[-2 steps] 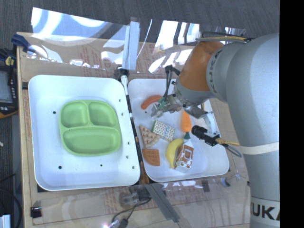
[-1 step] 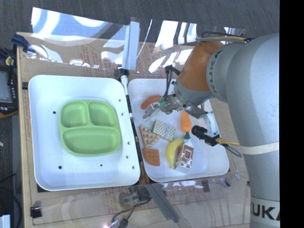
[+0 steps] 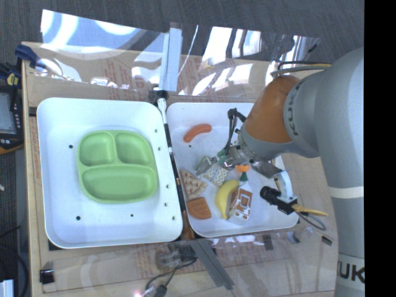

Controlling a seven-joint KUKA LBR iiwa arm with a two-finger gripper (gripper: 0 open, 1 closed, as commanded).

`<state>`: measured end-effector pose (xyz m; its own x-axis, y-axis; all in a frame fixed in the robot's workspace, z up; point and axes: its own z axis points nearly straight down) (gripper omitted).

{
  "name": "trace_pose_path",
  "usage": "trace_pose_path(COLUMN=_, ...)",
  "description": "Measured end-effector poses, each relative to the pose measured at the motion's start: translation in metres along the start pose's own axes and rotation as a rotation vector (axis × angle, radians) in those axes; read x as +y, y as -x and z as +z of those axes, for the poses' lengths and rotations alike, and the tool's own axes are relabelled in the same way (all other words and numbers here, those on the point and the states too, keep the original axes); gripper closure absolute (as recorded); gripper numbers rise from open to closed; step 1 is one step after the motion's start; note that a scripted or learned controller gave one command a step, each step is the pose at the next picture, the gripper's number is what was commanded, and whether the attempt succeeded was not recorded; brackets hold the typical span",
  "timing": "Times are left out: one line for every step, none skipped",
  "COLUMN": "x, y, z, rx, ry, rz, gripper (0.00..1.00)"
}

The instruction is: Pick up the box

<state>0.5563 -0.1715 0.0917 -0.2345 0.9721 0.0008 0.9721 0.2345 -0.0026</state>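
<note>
A small red and white box (image 3: 241, 205) lies in the right bin (image 3: 272, 224), near its front edge and just right of a yellow banana (image 3: 225, 197). A second small box with a dotted pattern (image 3: 216, 175) lies a little further back, at the bin's middle. My gripper (image 3: 224, 160) hangs low over the middle of the right bin, right above the patterned box and close to it. The grey arm with its orange band (image 3: 272, 113) reaches in from the right and hides the bin's right side.
In the right bin lie also a red sausage (image 3: 197, 131) at the back, a waffle piece (image 3: 192, 183) and a brown cookie (image 3: 199, 208) at the front left. The left bin (image 3: 55, 166) holds a green divided plate (image 3: 117, 166).
</note>
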Motion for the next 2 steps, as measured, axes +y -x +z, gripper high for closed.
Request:
trace_pose_path(x=0.000, y=0.000, z=-0.011, rx=-0.002, ry=0.000, rz=-0.004, gripper=1.00)
trace_pose_path(x=0.063, y=-0.013, z=-0.101, rx=0.000, ry=0.003, rz=0.008, gripper=1.00)
